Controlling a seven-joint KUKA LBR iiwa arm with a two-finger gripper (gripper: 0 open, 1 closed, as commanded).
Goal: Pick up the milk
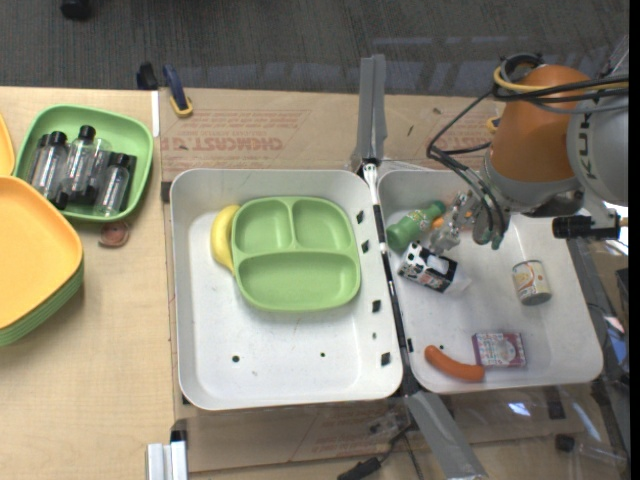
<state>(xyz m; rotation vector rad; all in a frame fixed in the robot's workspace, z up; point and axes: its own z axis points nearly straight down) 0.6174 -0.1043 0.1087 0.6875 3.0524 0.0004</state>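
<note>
Milk, in a small black-and-white cow-patterned carton (430, 266), lies on its side on the floor of the right-hand white bin (560, 348), close to that bin's left wall and about midway between its far and near edges. Just beyond it, toward the far side, a green bottle (412, 224) rests tilted, with a small orange piece (439, 224) touching its right end.

The grey arm with its orange band (535, 123) comes in from the right, and its two-finger gripper (470, 220) hangs above the far part of the same bin, up and to the right of the carton. The carton sits apart from the fingertips, nearer to me and more to the left; nothing lies between the fingers that I can make out. Whether the pincer stands wide or narrow I cannot tell from here, the metal parts blur together.

Further right in the bin a small cream-coloured can (531, 281) lies on its side. Near the front edge a red-orange sausage (455, 363) lies just beside a pink patterned packet (498, 349).

The left-hand white bin (200, 298) holds a green three-compartment plate (296, 253), with a yellow banana-like shape (222, 236) poking out from under its left rim.

On the wooden bench to the far left sits a green tray (130, 133) of small dark-capped bottles (80, 168), and stacked orange plates (35, 258) lie nearer.
</note>
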